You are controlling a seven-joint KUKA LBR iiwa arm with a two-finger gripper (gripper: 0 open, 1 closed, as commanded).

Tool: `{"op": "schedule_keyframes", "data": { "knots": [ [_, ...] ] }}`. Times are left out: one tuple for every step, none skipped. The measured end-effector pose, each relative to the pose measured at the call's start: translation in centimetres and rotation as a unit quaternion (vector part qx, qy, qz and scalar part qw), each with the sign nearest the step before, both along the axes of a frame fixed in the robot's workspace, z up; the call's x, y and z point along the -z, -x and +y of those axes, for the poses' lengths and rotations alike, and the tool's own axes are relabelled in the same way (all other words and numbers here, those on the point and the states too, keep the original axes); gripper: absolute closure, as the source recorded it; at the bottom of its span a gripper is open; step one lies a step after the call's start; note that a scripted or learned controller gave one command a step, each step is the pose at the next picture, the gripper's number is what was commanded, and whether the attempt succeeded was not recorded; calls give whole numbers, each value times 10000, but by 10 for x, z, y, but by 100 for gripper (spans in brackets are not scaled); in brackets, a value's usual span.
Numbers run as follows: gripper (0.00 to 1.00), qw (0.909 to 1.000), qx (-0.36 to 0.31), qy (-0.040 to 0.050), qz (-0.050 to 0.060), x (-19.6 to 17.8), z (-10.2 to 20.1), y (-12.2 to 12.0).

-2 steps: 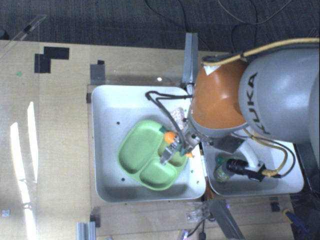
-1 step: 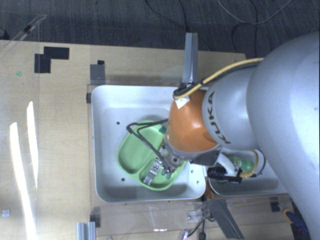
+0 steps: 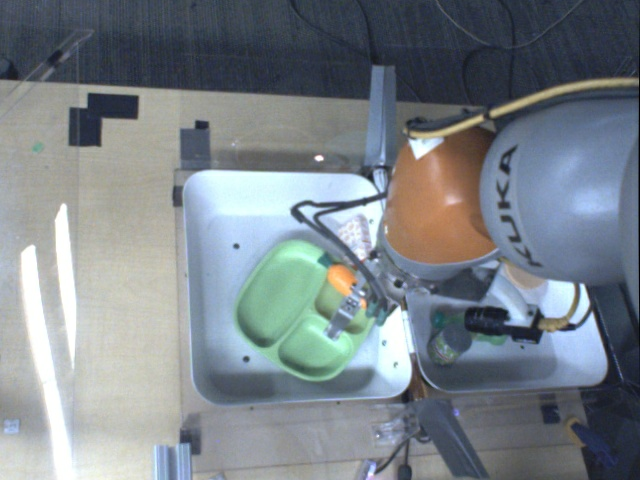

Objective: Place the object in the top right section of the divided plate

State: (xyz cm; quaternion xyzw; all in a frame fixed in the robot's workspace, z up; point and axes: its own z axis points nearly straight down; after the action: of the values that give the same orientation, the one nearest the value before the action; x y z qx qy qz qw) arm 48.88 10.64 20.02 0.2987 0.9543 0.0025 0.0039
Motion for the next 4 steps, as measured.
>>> {"op": "schedule_keyframes", "data": {
  "knots": [
    [0, 9855, 1699, -3, 38, 52, 28, 2],
    [0, 9854, 1703, -3, 37, 52, 28, 2],
    [0, 9881, 1536, -18, 31, 52, 7, -25],
    [0, 10000, 86, 1, 6, -3, 43, -71]
  ]
}}
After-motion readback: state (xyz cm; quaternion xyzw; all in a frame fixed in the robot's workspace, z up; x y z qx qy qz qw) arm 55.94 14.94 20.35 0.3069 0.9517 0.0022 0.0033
